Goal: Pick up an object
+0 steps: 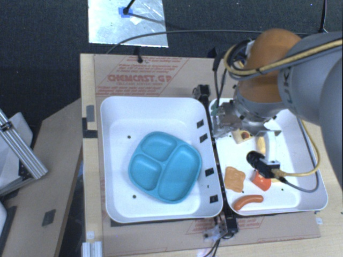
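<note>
Nothing was picked yet, so any of the loose bits in the right bin (289, 197) could've been the target. The closest one was a small pale piece (244, 136) up by the bin's far left corner, sitting right under the tool (231, 123), or at least just beside it. Honestly couldn't tell whether the tool was open or closed, the wrist blocked all of that, and nothing was visibly held.

Further toward the near edge there was a tan cracker (234, 178) close to the left wall, a red piece (261, 182) just beside it, and an orange sausage (247, 201) lying almost against the near edge. The arm (300, 74) hung over the far half of that bin. The left bin (115, 143) just had a blue plate (163, 166) in the middle, well apart from the action.

My read: this was the reach or descent step, lining up over the pale piece. The next move would call for dropping straight down with the piece centered, then closing and lifting. It's small and near the wall, so a miss seemed likely.
</note>
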Controlling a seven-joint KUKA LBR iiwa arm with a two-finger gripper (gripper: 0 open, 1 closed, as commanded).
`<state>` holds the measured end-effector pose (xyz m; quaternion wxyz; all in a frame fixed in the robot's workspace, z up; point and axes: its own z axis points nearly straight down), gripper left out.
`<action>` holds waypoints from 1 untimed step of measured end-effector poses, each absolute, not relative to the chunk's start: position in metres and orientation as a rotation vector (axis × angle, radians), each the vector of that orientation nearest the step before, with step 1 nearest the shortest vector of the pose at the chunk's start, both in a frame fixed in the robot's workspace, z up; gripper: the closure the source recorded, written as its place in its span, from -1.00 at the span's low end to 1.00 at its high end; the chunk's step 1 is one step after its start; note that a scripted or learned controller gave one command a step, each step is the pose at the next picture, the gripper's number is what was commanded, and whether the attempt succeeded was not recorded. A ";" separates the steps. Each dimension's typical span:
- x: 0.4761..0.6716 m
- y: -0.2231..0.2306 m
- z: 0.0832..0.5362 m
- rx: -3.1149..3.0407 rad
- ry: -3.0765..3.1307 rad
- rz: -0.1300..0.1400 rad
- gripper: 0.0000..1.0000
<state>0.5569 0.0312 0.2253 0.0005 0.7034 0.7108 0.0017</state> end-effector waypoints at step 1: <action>0.566 0.088 0.215 2.209 2.233 0.004 1.00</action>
